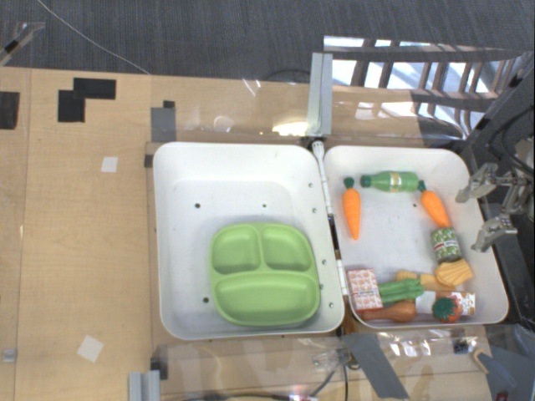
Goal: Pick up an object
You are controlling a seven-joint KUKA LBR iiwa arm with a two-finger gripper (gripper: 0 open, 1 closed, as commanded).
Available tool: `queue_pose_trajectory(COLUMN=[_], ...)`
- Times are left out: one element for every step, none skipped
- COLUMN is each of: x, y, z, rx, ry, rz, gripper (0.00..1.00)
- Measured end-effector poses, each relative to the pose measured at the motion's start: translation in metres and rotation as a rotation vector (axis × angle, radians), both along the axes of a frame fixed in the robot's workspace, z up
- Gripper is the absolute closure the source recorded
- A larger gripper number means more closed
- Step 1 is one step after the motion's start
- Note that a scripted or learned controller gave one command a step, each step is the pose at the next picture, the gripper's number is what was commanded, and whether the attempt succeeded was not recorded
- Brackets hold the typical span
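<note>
step: pre-grasp; nothing lifted, all toys lying in right bin [468, 167]
claw [488, 209]: at right bin's right rim, above wall; two fingers spread apart, nothing between them
candidates: green bottle [391, 181] on its side near far wall; carrot [352, 211] lengthwise at left side; second carrot [435, 208] slanted just beside bottle's cap end; small can [445, 245] below it, nearest to claw
clutter: near wall crowded — checkered box [363, 289], green pepper [399, 290], yellow piece [454, 272], more small toys touching one another
next move: probably shift left over can or slanted carrot, descend, close; isolated left carrot looks easier than pile
left bin [180, 174]: green divided plate [265, 273] toward near side
surface: light wood bench [75, 249] with black squares at far left
room: dark carpet [167, 15] beyond bench; metal frame [418, 61] behind right bin
</note>
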State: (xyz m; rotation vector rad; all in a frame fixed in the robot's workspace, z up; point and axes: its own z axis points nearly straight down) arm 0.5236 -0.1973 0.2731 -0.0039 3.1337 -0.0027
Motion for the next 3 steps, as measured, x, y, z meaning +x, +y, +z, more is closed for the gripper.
queue_pose_trajectory(x=[0.027, 0.097, 0.077], y=[-0.007, -0.007, 0.011], z=[-0.176, -0.185, -0.184], rx=[0.001, 0.001, 0.001], ry=[0.003, -0.001, -0.004], rz=[0.149, -0.024, -0.062], gripper=[0.0, 0.0, 0.0])
